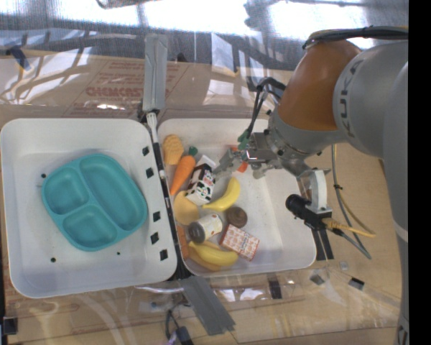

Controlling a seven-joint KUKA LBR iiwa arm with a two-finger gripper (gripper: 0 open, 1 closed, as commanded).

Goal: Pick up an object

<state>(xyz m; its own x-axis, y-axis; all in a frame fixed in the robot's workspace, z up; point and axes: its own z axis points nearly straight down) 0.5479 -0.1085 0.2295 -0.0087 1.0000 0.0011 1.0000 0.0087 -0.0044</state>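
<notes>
Camera view: my gripper (238,157) sits low over the right bin (291,254), near its back-middle, arm coming in from the right w/ the orange band above the wrist. Can't tell how the gripper is set; too cluttered and dark there.

Just left of the tip: a black-and-white carton (202,185) and a carrot (182,173), w/ a small yellow corn-like piece (173,148) behind the carrot. Below the tip lies a banana (228,195), touching the carton. Nearer the front: a brown round thing (236,216), a small jar (206,228), a red box (240,242), and a 2nd banana (210,254) along the front wall. All the items crowd the bin's left half.

Left bin (29,264) holds a teal divided plate (93,201), well apart from my gripper.
</notes>
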